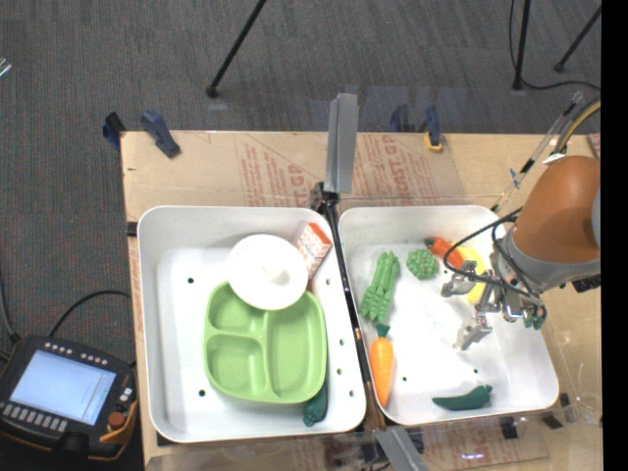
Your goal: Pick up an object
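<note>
My gripper hangs over the right side of the right bin, open, with bare white bin floor between its fingers. Just behind it lie a yellow toy and a small orange-red piece, partly hidden by the wrist. A green broccoli sits left of them. Along the bin's left side lie a green asparagus bundle and an orange carrot. A dark green pepper rests near the front edge, below the gripper.
The left bin holds a light green divided tray, a white round plate overlapping its back edge, an orange-and-white carton and a dark green item at the front. A grey post stands behind the bins.
</note>
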`<state>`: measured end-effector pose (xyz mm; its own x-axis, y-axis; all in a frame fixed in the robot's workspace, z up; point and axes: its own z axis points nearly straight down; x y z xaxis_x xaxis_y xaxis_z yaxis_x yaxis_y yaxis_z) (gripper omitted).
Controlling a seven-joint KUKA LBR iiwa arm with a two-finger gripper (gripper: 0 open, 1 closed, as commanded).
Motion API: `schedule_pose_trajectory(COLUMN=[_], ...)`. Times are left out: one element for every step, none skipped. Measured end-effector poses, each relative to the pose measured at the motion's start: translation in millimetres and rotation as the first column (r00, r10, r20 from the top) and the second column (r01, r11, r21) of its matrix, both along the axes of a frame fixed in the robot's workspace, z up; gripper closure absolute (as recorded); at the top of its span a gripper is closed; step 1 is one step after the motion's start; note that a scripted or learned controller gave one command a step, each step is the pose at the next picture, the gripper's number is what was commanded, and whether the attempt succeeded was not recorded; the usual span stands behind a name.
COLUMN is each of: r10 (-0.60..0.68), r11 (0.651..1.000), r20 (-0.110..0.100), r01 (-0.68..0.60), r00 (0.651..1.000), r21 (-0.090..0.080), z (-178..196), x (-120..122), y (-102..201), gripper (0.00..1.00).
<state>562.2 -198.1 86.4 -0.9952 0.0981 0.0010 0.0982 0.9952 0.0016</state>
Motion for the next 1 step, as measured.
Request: schedule_pose_trajectory(r10=[0.053], r11=[0.999], r20=[0.003], r01=[-0.053], r00=[0.999], r21=[-0.001], z=[1.6], x=[32.8], y=[0.7], gripper=[0.00])
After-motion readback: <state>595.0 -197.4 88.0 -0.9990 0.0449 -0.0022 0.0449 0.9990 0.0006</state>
